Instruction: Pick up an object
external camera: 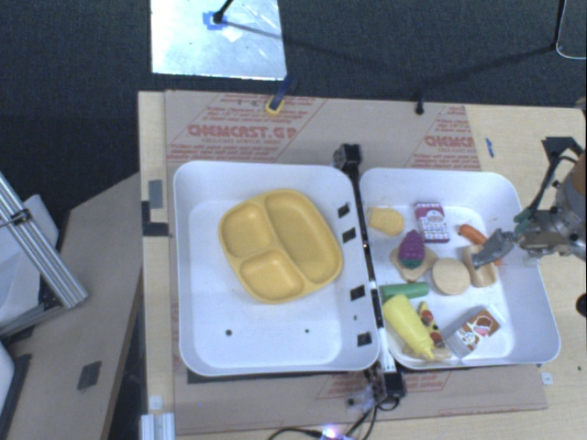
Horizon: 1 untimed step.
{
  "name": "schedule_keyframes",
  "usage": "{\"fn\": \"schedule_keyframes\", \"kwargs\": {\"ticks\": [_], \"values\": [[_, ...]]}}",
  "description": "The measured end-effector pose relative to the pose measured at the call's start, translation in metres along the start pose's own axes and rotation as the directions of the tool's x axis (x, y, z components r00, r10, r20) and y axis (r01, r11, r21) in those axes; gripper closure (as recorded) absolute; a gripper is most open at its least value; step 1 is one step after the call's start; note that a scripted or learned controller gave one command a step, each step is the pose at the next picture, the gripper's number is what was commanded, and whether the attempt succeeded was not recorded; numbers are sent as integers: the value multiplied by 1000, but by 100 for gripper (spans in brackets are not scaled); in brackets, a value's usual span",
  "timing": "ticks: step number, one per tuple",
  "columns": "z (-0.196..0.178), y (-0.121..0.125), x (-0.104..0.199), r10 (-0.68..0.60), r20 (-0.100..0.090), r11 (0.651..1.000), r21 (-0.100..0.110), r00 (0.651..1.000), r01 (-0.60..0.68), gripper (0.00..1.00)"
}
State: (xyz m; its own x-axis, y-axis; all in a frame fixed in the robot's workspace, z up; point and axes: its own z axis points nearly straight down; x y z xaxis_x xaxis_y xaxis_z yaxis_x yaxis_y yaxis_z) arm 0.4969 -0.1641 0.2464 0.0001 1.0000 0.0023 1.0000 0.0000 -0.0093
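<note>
The right bin point(527, 211) holds several toy foods: a yellow piece point(386, 220), a red and white box point(430, 222), an orange sausage point(472, 234), a purple eggplant point(413, 245), a round tan bun point(450, 277), a green pod point(404, 291), a yellow bottle point(408, 326) and a small grey and brown carton point(472, 328). My gripper point(498, 246) reaches in from the right and hangs low over the bin's right side. It is just above a tan piece point(481, 273), between the sausage and the bun. I see nothing held in it.
The left bin point(197, 273) holds a yellow divided plate point(280, 244). A black-clipped divider point(362, 246) runs between the bins. A shiny metal sheet point(218, 26) lies behind the bench. Aluminium framing point(32, 246) stands at the left.
</note>
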Motion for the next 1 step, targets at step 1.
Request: {"fn": "schedule_keyframes", "kwargs": {"ticks": [1], "values": [[-5, 2, 0, -3, 3, 1000, -11, 1000, 3, 0]]}}
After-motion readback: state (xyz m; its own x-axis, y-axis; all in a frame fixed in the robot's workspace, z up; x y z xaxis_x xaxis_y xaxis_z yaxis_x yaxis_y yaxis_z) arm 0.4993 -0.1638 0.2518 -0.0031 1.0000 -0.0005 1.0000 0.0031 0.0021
